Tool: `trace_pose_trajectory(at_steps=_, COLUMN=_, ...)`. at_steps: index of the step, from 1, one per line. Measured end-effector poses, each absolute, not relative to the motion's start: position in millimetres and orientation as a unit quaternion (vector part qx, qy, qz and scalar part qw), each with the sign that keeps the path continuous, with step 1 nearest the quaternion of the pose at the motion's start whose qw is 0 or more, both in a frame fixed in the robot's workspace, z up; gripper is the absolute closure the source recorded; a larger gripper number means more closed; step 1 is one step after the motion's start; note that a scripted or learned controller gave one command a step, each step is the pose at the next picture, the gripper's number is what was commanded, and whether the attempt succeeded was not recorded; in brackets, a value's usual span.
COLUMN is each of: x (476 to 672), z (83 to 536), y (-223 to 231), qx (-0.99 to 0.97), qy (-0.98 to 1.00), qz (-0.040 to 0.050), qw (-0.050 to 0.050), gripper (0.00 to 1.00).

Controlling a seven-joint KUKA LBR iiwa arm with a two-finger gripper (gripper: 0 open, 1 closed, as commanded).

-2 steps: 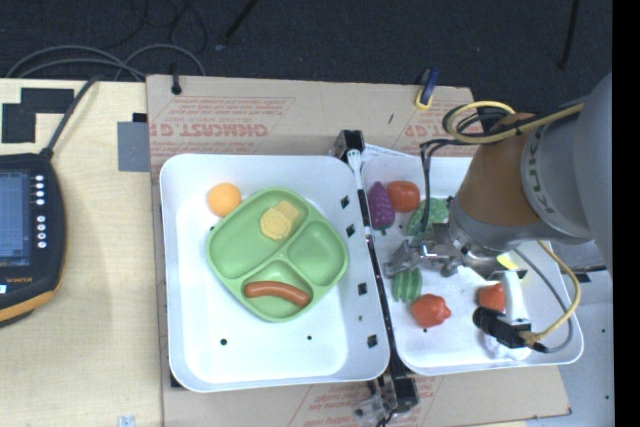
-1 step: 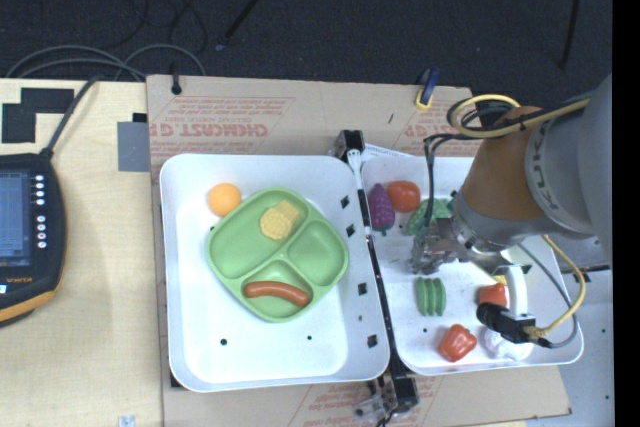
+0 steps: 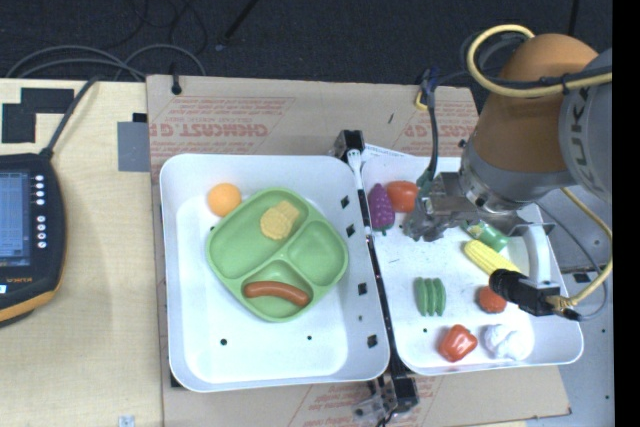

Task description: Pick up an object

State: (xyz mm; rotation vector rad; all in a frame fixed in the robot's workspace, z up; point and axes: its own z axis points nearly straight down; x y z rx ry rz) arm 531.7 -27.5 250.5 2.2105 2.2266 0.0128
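Note:
My gripper [image 3: 420,226] hangs low over the back left part of the right bin [image 3: 560,347]. It is just right of a purple grape bunch [image 3: 381,205] and just below a red tomato [image 3: 402,195]. A yellow corn cob [image 3: 487,258] with a green piece [image 3: 492,237] beside it lies to the gripper's right. Nearer the front lie green bean pods [image 3: 430,296], a small red piece [image 3: 490,299], a red pepper [image 3: 457,343] and a white lump [image 3: 507,342]. Nothing visible sits between the gripper's tips.
The left bin [image 3: 190,335] holds a green divided plate [image 3: 325,250] with a yellow piece [image 3: 279,219] and a sausage [image 3: 278,292] in it, and an orange ball [image 3: 224,199] beside it. A black divider [image 3: 368,255] separates the bins. A tablet pendant [image 3: 25,230] lies far left.

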Motion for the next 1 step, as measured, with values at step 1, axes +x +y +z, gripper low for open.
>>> trace_pose_trajectory(at_steps=1, x=492.1, z=331.8, y=31.5, qx=0.704, qy=0.71, qz=0.0017, qw=0.0, gripper=1.0)
